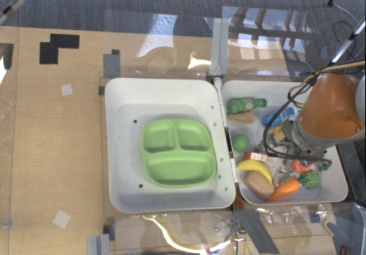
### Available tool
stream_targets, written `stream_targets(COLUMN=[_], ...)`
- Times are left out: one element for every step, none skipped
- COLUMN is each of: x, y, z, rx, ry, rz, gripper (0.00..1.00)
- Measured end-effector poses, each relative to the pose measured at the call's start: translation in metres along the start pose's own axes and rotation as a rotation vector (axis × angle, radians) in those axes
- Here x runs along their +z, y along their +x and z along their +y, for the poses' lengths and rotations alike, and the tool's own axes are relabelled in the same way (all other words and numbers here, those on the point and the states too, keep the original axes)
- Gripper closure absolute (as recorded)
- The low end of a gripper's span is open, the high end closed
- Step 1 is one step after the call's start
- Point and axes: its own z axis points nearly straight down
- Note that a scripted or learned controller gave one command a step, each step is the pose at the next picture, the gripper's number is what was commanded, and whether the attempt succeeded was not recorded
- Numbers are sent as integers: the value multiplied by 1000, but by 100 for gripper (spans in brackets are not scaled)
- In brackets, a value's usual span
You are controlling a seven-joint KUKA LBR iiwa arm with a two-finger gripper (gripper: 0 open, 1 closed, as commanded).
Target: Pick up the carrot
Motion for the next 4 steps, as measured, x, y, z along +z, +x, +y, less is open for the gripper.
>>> stream_targets(x=[2,-12,-24,-162], y=[-62,-66,-69,-78], z=[-31,-31,-30,23], rx=[61,56,51,31], ry=[0,4,7,3], rz=[-1,-9,-19,-12], gripper=[0,100,100,100])
